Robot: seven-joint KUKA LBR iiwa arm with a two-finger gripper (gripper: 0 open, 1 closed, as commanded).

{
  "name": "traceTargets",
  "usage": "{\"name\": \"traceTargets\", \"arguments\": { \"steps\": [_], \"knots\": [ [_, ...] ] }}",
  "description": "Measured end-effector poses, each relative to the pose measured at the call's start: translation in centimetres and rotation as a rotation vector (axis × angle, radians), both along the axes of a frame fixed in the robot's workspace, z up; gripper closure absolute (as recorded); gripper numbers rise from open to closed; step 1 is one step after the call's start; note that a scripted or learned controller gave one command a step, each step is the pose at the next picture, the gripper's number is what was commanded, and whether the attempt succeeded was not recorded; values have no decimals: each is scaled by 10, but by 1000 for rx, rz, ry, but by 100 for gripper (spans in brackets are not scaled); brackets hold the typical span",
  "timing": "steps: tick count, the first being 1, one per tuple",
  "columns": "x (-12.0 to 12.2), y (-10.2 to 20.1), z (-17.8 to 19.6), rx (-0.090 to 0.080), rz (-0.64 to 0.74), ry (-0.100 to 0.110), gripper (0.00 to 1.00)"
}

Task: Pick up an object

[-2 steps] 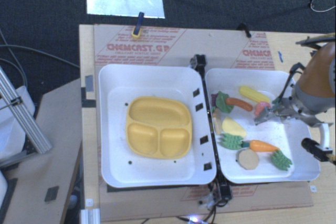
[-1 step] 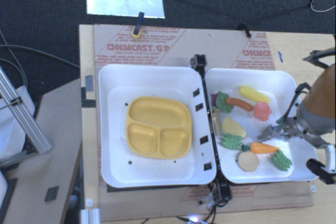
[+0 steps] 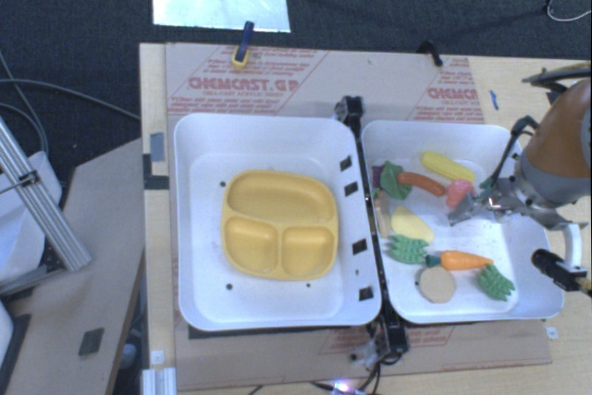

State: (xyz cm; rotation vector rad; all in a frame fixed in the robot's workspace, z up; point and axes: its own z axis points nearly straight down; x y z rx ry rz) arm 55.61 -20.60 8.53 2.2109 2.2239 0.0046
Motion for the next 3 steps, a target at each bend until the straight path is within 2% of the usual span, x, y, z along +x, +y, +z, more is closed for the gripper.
{"name": "traceTargets", "arguments": {
  "steps": [1, 2, 3],
  "knots": [
    [-73, 39, -2, 6, -5, 12, 0],
    [-70, -3, -1, -1, -8, 4, 0],
    [-68, -1, 10, 1, -5, 1, 100]
  ]
}}
